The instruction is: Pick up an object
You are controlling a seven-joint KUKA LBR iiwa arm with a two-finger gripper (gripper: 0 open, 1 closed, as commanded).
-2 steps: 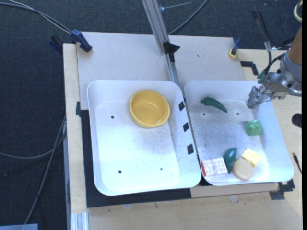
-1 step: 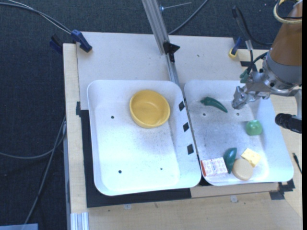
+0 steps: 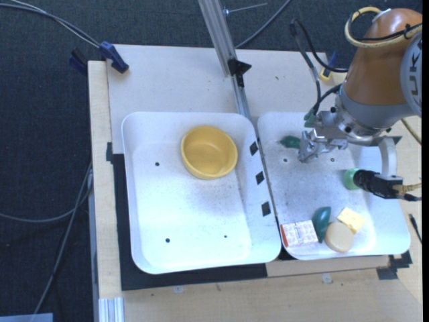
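1. Near rim of right bin (image 3: 395, 247): red-white packet (image 3: 299, 233), tan disc (image 3: 339, 237), yellow block (image 3: 350, 218), teal piece (image 3: 322, 215) crowded; a grab could catch two.
2. Gripper (image 3: 310, 146) over bare floor, holding nothing; finger gap unclear.
3. Small green piece (image 3: 291, 141) just beside; could get nudged.
4. Yellow bowl (image 3: 209, 151) in left bin (image 3: 144, 200).

Left bin (image 3: 154, 247): open floor except yellow bowl (image 3: 209, 151) near back. Right bin (image 3: 295, 186): centre open; carton (image 3: 299, 233), teal piece (image 3: 322, 215), tan disc (image 3: 339, 237), yellow block (image 3: 350, 219) crowd front
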